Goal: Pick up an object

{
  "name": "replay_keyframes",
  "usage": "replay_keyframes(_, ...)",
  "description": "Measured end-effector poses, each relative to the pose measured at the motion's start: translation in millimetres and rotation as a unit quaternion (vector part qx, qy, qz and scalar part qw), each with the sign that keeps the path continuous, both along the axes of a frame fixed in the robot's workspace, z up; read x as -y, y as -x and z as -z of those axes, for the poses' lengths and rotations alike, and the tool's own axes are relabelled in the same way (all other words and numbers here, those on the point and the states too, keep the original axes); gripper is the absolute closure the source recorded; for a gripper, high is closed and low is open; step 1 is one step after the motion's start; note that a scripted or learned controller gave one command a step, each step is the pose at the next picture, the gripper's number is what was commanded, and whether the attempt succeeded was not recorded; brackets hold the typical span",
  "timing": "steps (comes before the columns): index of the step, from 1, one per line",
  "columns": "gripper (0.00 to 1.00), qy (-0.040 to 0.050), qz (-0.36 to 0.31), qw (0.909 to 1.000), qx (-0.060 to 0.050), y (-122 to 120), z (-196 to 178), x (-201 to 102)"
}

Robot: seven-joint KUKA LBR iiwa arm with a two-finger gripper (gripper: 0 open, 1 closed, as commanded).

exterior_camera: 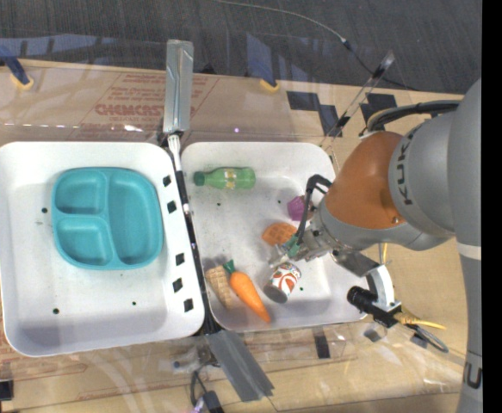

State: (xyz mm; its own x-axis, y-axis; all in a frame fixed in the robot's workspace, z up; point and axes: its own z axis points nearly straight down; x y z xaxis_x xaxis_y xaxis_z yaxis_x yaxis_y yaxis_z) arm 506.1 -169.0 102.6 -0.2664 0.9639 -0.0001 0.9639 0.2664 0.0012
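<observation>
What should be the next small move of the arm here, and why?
Probably a short descent, straight down. The end effector hangs in the right bin, just above the small red and white object and beside the orange piece. Nothing visible lies between its tips, so going lower comes before any closing.

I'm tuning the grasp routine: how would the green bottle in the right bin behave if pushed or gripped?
The green bottle lies on its side, so a sideways push would probably roll it. It looks like smooth plastic, likely light and slippery between fingers.
</observation>
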Motion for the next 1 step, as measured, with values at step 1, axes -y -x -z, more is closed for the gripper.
replay_keyframes(1,1.0,-0.0008,0.153,0.9882,-0.002,-42.2,11.9,-53.9)
